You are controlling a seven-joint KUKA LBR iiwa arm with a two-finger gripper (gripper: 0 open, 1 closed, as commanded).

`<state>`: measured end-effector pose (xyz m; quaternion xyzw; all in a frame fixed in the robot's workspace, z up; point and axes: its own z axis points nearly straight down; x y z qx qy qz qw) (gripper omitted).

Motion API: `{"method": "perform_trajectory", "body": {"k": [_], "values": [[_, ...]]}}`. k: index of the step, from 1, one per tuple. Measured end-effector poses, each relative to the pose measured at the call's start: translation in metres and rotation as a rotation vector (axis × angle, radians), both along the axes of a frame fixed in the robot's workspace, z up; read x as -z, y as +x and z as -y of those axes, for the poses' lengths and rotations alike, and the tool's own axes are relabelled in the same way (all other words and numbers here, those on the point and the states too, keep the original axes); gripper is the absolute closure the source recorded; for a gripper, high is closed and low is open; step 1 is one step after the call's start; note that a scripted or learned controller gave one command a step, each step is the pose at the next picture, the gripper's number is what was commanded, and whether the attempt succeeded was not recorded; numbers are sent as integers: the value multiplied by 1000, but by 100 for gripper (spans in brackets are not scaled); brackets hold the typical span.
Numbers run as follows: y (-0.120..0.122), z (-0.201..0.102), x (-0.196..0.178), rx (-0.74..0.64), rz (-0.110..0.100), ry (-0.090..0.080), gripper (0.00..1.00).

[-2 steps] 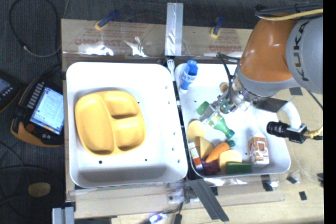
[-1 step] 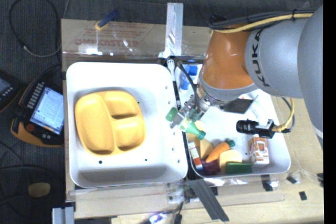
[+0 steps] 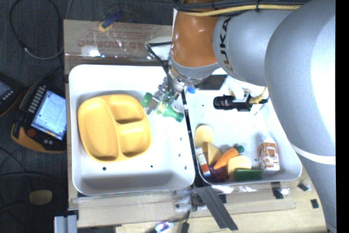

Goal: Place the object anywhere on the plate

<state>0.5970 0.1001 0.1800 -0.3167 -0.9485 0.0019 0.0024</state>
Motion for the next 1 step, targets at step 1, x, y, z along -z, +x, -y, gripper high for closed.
{"method": "perform_trajectory", "body": {"k": [1], "values": [[0, -92, 19, -252, 0, 1, 100]]}}
